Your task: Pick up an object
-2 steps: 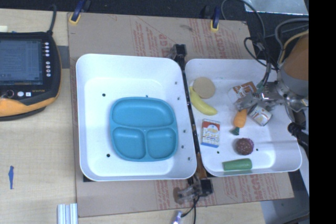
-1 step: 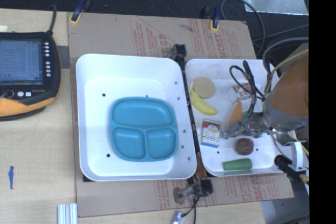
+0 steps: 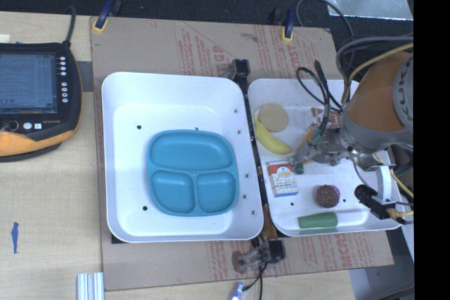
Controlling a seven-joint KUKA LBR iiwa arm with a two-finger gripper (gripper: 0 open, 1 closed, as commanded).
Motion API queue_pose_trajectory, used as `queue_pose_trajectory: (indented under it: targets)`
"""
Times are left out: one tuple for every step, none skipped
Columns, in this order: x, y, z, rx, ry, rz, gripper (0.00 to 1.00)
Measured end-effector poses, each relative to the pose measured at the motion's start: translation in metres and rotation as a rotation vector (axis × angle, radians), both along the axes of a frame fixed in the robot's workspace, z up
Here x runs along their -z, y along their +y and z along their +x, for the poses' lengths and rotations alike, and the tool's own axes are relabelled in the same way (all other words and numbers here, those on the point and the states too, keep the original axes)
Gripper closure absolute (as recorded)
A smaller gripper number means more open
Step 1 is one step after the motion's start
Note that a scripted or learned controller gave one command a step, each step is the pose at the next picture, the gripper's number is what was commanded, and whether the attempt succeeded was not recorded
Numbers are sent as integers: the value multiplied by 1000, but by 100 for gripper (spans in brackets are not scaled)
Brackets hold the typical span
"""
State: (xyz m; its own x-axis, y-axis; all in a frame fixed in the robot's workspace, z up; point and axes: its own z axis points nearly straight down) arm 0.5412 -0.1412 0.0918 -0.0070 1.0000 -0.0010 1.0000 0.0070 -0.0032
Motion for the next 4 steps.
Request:
queue_pose_trajectory:
  targets:
    - [0,-3,49,4,-1,1,0]
    - [0,44,56,0,2,1,0]
    - [-14,43,59,-1,-8,-1,100]
    - [-101,106,34,2,-2,2,100]
